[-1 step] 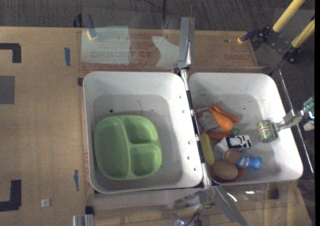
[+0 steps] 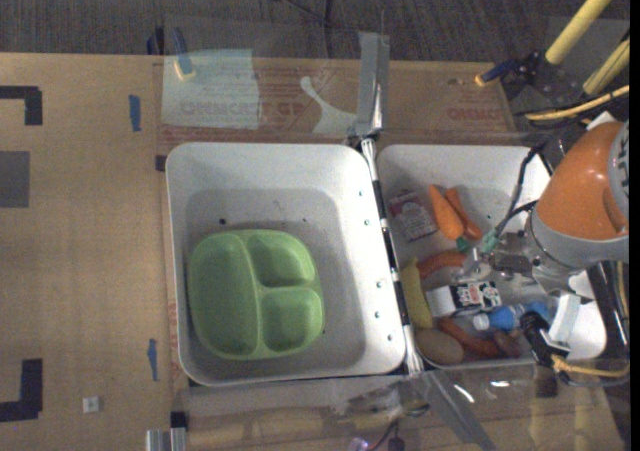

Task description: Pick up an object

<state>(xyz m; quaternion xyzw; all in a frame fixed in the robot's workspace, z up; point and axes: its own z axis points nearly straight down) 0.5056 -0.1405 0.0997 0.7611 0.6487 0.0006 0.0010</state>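
The right bin (image 2: 455, 153) holds several toy foods: an orange carrot (image 2: 445, 211), a small reddish packet (image 2: 410, 216), an orange-red sausage (image 2: 438, 262), a yellow banana (image 2: 415, 295), a black-and-white cow-patterned carton (image 2: 468, 295), a brown potato (image 2: 438, 345), a red hot dog (image 2: 472, 341) and a blue-capped piece (image 2: 508, 318). My gripper (image 2: 478, 262) is low over the middle of this bin, just above the carton and beside the sausage's right end. Nothing shows clearly in its grasp.
The left bin (image 2: 262, 153) holds a green divided plate (image 2: 255, 291). The arm's orange band (image 2: 588, 201) and its cables hang over the right bin's right side. Clear plastic sheets and tape lie on the brown bench behind the bins.
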